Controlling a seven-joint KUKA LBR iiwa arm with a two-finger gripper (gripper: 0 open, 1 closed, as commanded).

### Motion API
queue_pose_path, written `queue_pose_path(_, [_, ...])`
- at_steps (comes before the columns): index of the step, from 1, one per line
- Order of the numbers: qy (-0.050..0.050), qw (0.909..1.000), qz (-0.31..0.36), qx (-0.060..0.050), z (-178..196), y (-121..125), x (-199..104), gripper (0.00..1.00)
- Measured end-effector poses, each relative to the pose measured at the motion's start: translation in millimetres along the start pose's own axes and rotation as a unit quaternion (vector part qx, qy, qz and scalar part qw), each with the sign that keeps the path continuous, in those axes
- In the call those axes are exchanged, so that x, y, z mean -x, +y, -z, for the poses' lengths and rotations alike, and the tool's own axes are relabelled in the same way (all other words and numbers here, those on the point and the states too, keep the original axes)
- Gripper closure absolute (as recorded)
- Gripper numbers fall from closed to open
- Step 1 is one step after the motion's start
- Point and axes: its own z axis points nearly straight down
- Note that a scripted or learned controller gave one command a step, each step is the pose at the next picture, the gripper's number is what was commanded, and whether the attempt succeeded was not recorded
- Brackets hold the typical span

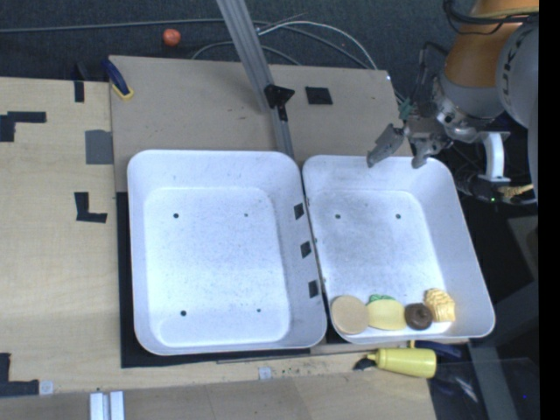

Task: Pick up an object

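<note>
Two shallow white bins are seen side by side on the bench, the left bin (149,234) bare white inside, the right bin (455,226) carrying a small cluster of objects along its near edge.

The cluster is packed into the near corner of the right bin. From left to right: a tan disc (349,314) is lying flat; a green piece (380,299) is partly hidden behind its neighbours; a pale yellow piece (386,315) is touching the disc; a small dark brown ring (418,317) is set against the yellow piece; a golden ridged lump (439,304) is at the right end, near the bin wall. What each toy stands for cannot be told at this size.

The gripper (401,145) is seen at the far edge of the right bin, over its rim, well apart from the cluster. Its two grey fingers are spread apart and pointed down and leftward, with nothing between them. The grey arm with its orange band (490,24) is entering from the upper right.

Outside the bins, a yellow tool with a black tip (404,361) is lying on the bench just beside the near wall of the right bin. A small orange ball (171,36) is noted on the dark floor beyond the bench. A grey metal bar (249,51) is slanted down toward the gap between the bins.
</note>
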Motion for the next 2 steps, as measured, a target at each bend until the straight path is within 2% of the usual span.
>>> queue_pose_path(1, [0.0, 1.0, 0.0, 0.0, 10.2, 0.2, -0.5, 1.0])
queue_pose_path(2, [0.001, 1.0, 0.0, -0.004, -118.4, -4.2, -5.8, 1.0])
